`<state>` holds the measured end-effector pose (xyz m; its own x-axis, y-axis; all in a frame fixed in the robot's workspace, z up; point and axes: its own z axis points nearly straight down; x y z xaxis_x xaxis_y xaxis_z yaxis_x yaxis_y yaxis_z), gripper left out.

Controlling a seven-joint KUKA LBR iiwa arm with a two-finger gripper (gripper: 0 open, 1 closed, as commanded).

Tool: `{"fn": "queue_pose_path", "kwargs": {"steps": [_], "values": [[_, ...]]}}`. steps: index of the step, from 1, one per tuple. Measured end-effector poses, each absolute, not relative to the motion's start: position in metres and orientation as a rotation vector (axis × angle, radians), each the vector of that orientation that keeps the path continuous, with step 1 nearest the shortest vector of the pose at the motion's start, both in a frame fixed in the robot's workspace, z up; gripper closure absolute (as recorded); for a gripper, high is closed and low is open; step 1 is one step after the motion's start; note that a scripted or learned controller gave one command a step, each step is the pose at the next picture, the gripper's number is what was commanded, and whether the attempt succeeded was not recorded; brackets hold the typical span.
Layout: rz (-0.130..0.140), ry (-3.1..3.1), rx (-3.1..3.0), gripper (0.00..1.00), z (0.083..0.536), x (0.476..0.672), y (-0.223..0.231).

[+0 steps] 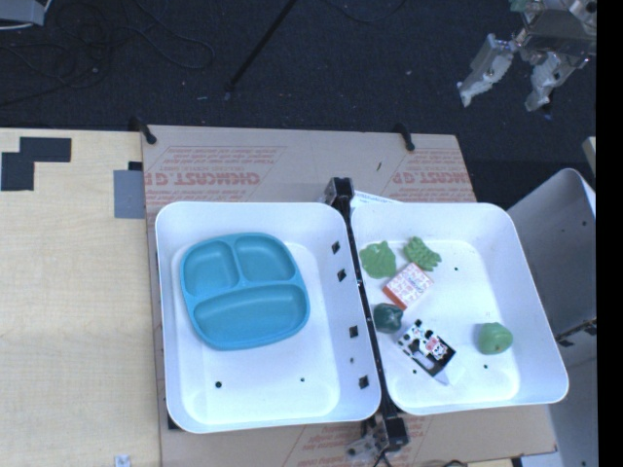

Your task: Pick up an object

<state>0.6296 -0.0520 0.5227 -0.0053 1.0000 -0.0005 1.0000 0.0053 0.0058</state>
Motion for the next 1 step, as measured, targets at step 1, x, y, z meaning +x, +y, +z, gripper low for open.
{"fn": "queue_pose_path", "kwargs": {"steps": [1], "values": [[-0.002, 2.224, 2.221, 0.00, 0.5380, 0.6249, -0.0015]]}}
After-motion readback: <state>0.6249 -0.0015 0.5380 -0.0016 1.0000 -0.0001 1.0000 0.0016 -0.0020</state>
